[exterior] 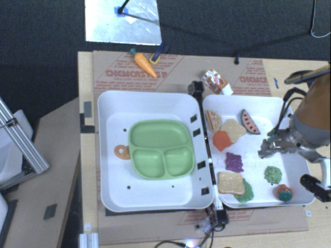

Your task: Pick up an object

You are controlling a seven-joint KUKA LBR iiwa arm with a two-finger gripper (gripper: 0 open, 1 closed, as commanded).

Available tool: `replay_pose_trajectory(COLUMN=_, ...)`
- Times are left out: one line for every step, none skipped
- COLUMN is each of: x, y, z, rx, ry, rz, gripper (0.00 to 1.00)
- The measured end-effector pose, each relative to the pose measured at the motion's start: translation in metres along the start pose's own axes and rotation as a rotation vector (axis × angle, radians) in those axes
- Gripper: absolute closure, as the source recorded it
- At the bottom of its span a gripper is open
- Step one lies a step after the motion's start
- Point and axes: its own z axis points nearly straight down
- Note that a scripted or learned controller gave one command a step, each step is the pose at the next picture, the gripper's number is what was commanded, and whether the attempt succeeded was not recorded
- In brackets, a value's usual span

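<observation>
toy food fills the right bin (258, 103), a shallow glossy white plastic tray on the counter (88, 190). i see a flat watermelon slice (250, 122) near its far wall, a ridged tan sandwich wedge (213, 120), a blocky red piece (222, 140) touching a pale rounded one, a knobbly purple bunch of grapes (234, 162), a square of toast (230, 182) lying on a green leaf, a bumpy green broccoli (272, 174) and a round red and teal piece (284, 192). the gripper (270, 146) sits low over bare bin floor, between the watermelon slice and the broccoli, and i cannot tell how it is set. the left bin (111, 107) holds a smooth green divided plate (160, 148) and a small orange ring (122, 152) just beside it.
</observation>
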Motion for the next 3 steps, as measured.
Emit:
replay_pose_trajectory(x=0.000, y=0.002, z=-0.041, rx=-0.002, ry=-0.001, rz=0.000, gripper=1.00)
replay_pose_trajectory(x=0.044, y=0.004, z=-0.035, rx=0.002, ry=0.002, rz=-0.003, gripper=1.00)
replay_pose_trajectory(x=0.088, y=0.008, z=-0.039, rx=0.002, ry=0.002, rz=-0.004, gripper=1.00)
